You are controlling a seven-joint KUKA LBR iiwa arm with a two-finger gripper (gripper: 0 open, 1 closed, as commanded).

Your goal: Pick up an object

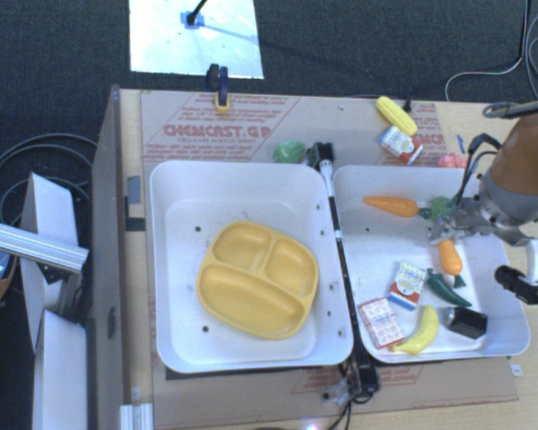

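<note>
The right bin (502, 267) holds several small items. Among them are a carrot (391, 206) with a green top, a small orange piece (449, 257), a dark green piece (446, 287), a little carton (407, 284), a red and white packet (380, 322), a banana (419, 331) and a black block (466, 322). My gripper (450, 228) hangs low over the bin's far right part, just above the small orange piece and beside the carrot's green top. Nothing is visibly held.
The left bin (175, 240) carries a yellow divided plate (257, 279). On the cardboard behind the bins lie a yellow corn cob (396, 115), a small carton (400, 144), a green item (290, 152) and a clamp (219, 86). The arm's orange band (529, 155) stands over the bench's right edge.
</note>
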